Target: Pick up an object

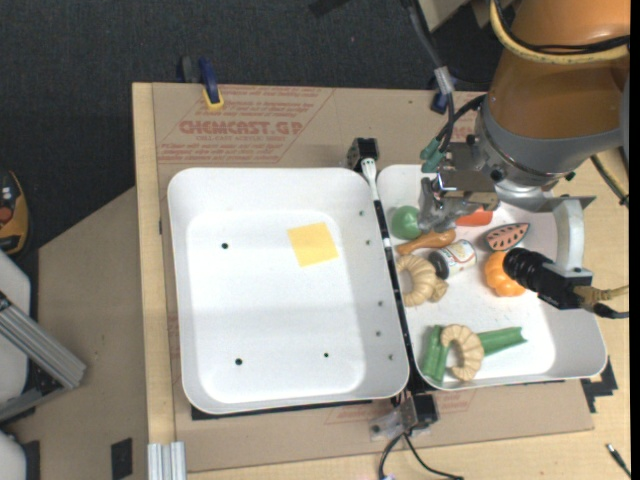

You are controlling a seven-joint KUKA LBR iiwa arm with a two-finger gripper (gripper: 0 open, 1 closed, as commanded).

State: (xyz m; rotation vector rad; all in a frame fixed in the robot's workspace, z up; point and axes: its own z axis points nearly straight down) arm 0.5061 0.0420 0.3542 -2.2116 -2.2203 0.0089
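My gripper [443, 211] hangs low over the far left part of the right bin [575, 353], its metal fingers pointing down just above a green ball [404, 221] and an orange carrot-like piece [430, 239]. Nothing visible sits between the fingers. Close by in that bin lie a tan croissant [422, 278], a small white and red can [458, 255], a brown seed-shaped piece [506, 236], and an orange fruit [500, 274]. Nearer the front, a tan ring pastry [462, 349] rests on green vegetables [495, 341]. The left bin [200, 298] carries a yellow square [313, 244].
A black cylinder [540, 273] on the arm's bracket overhangs the right bin's right side. The grey and orange arm [555, 78] covers the bin's far right corner. A black clamp [362, 154] stands at the divide between the bins. The bench board [250, 118] runs along the back.
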